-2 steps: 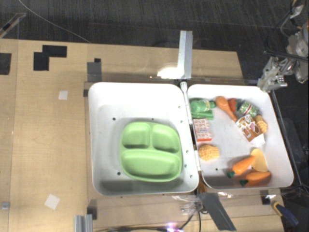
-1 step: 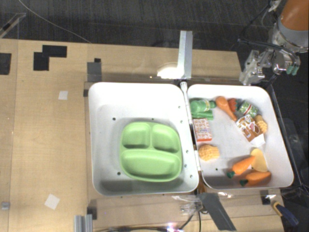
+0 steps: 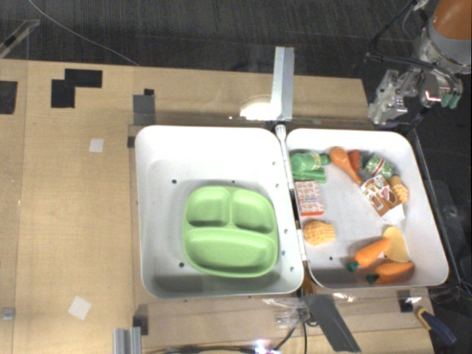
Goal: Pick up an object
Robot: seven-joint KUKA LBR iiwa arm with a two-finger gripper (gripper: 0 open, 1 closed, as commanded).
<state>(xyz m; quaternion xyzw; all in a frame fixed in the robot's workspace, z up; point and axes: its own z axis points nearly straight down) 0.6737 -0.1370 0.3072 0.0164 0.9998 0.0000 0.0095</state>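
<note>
Two white bins on one worktop (image 3: 66, 220): stock in the right, one tray in the left, arm parked off the far right corner.

Left bin (image 3: 151, 198): one green divided tray (image 3: 230, 231), three compartments, set flat at the centre, probably as the receiving dish. Right bin (image 3: 424, 190): the pickable stock, small toy foods strewn loosely along the walls, which leaves bare floor mid-bin for a descent. Count: one green leafy piece (image 3: 307, 165); one printed card or packet (image 3: 309, 197); one yellow corn-like lump (image 3: 318, 232); one orange carrot-shaped piece (image 3: 344, 161) at the far wall; two orange pieces (image 3: 371, 251) at the near wall, touching; one pale yellow wedge (image 3: 396, 243); one brown-and-white packet (image 3: 380, 192), with smaller items beside it too blurred to name. Gripper (image 3: 398, 98): above the worktop beyond the right bin's far corner, well apart from all stock; whether its fingers are spread or closed cannot be told.
</note>
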